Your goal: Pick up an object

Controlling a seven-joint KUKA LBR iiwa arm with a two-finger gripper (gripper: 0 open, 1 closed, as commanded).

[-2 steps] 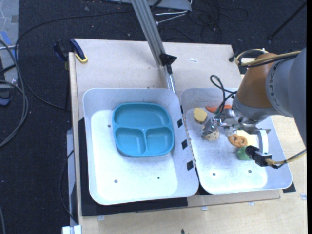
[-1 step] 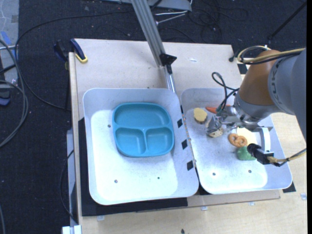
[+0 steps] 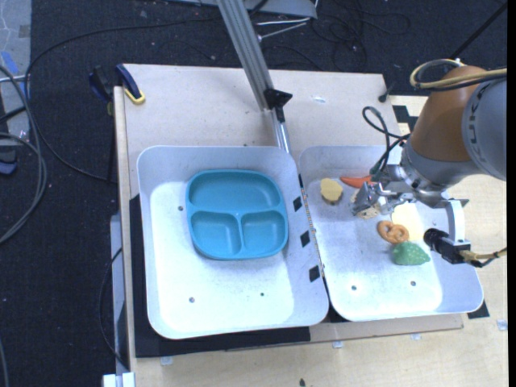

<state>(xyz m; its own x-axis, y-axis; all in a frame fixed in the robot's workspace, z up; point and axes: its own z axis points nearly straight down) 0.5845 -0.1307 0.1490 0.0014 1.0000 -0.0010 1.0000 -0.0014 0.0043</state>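
Four small things lie in the right bin (image 3: 451,297), all placed here against the pretzel (image 3: 393,232): a green lump (image 3: 410,254) just below and right of it, a yellow piece (image 3: 330,190) up and to its left, and an orange strip (image 3: 353,181) above that. The gripper (image 3: 369,204) hangs just up-left of the pretzel; I cannot tell how its jaws stand. Well left of the pretzel, a blue tray (image 3: 238,214) sits in the left bin (image 3: 161,297) on the table (image 3: 201,103).

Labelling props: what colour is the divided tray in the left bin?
Light blue, plain, no pattern. The divided tray shows clearly in the camera view, lying in the left bin.
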